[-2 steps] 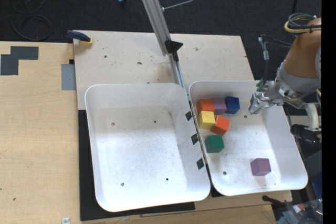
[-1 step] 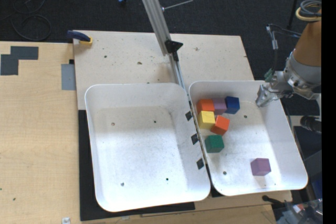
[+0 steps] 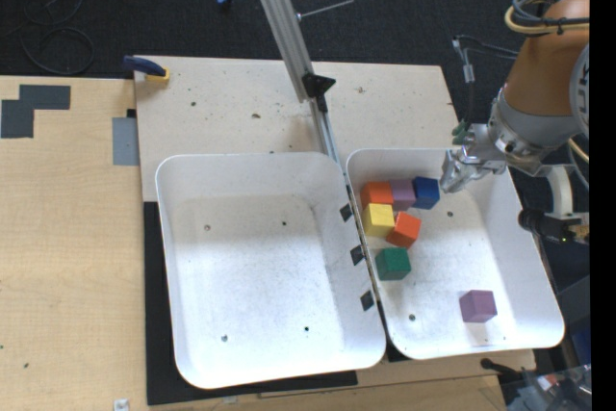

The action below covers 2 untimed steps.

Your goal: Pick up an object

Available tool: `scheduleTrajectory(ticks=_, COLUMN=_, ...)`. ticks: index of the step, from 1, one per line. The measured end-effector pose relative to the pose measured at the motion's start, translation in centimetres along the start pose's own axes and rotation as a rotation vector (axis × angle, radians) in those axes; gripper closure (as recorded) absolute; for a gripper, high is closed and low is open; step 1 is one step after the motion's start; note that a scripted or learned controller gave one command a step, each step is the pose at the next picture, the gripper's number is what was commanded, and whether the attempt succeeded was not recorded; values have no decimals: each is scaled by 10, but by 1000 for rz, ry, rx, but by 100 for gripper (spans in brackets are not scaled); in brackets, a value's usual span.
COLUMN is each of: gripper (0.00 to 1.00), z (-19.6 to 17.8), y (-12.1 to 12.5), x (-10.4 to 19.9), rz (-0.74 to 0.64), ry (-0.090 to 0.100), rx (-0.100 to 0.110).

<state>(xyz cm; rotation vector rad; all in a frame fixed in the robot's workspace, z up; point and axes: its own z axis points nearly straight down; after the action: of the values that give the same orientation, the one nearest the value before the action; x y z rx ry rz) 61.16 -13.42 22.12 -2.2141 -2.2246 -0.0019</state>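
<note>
1. Gripper (image 3: 460, 170) low over the right bin (image 3: 525, 250), just beside the blue cube (image 3: 425, 192) on its right side; finger state impossible to tell at this size, and nothing visibly between the fingers.
2. Likely step: closing in on the blue cube. Best done by centring squarely over it, since it sits touching the small purple cube (image 3: 403, 192) and close to the orange cube (image 3: 378, 193).
3. Risk as judged: an off-centre descent landing a finger on a neighbour or pushing the cluster toward the divider.
4. Further into the cluster: yellow cube (image 3: 380, 216), red-orange cube (image 3: 405, 228) tilted against it, green cube (image 3: 393, 263) below, all hard by the bin's left wall.
5. Easier target if needed: lone purple cube (image 3: 477, 305), well apart from the rest, near the front rim.
6. Open floor across the right bin's middle and right; left bin (image 3: 192, 207) beside it for room to swing.
7. Slanted metal pole (image 3: 286, 24) rising behind the divider, worth avoiding on lift.
</note>
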Motion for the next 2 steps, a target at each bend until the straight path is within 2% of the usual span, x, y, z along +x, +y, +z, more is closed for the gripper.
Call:
scheduleTrajectory(ticks=1, gripper=100, z=-10, y=3, x=56, rz=1, ry=0, rx=1)
scheduleTrajectory(ticks=2, gripper=100, z=1, y=3, x=108, rz=2, ry=-1, rx=3)
